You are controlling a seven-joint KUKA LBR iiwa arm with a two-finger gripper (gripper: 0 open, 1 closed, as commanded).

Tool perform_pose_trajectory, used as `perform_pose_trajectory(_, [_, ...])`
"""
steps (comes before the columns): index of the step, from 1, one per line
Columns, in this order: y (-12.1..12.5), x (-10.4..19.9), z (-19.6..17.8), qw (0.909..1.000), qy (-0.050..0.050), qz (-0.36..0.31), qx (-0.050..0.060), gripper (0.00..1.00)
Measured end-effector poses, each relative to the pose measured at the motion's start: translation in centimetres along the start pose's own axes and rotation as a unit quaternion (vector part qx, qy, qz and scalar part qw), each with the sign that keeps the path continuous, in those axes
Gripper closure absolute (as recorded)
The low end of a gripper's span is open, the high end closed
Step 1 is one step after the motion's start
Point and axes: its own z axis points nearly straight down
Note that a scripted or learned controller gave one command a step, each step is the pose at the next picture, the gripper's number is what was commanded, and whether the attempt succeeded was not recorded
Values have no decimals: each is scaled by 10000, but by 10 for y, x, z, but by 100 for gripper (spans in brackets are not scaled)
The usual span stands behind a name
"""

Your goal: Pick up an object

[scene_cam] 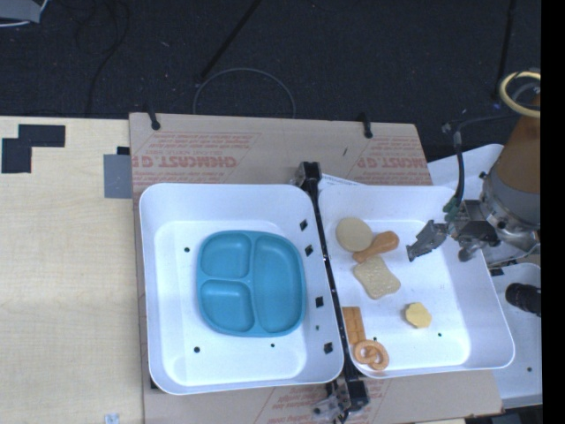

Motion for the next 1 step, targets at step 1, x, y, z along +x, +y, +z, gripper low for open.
perform_pose_trajectory(1, [2,0,-6,10000,-8,-9,-54,0])
